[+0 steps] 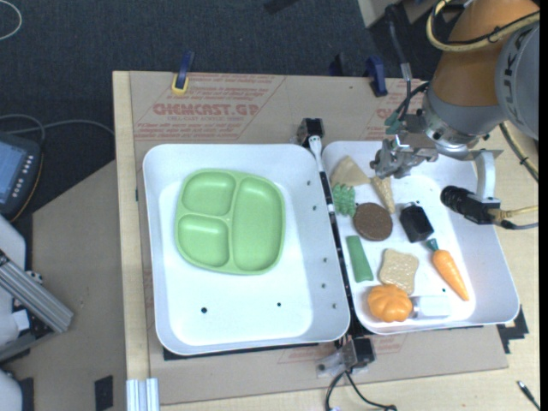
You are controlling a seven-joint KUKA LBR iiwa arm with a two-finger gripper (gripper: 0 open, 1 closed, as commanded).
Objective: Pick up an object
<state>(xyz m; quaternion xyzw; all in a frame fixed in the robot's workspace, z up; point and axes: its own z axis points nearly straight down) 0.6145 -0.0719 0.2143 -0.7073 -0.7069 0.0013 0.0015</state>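
A brown board (214, 101) carries both bins over dark carpet (128, 24). The left bin (163, 298) holds a green plate (231, 221), with wide bare floor around it. The gripper (396, 159) hangs right of that plate; its grip I cannot tell.

Pale green divided plate (230, 221) in a white bin (163, 178); orange carrot (449, 272); orange pumpkin (390, 303); brown round cookie (372, 221); green stick (360, 258); speckled tan cracker (399, 268).
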